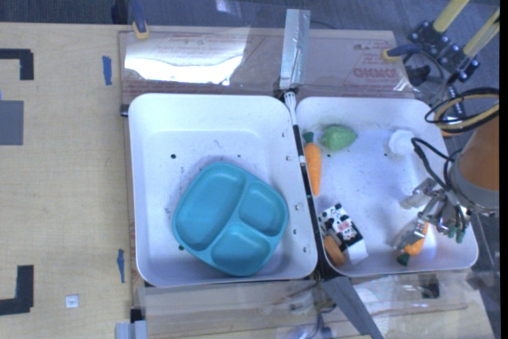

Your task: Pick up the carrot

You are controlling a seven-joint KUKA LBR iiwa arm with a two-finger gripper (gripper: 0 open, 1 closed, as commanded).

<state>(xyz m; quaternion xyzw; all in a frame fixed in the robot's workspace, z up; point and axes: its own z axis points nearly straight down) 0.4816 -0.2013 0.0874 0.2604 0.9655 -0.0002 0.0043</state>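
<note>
A divided plate point(230, 228) lies in the left bin point(151, 171); carrot point(313, 166) in the right bin point(373, 123).

Glossy plastic tray point(230, 218), smooth white bins point(151, 171)

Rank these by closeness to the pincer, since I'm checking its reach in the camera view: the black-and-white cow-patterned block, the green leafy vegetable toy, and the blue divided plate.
1. Black-and-white cow-patterned block: right bin, front left, nearest the pincer.
2. Green leafy vegetable toy: right bin, towards the back.
3. Blue divided plate: left bin, farthest.
</note>
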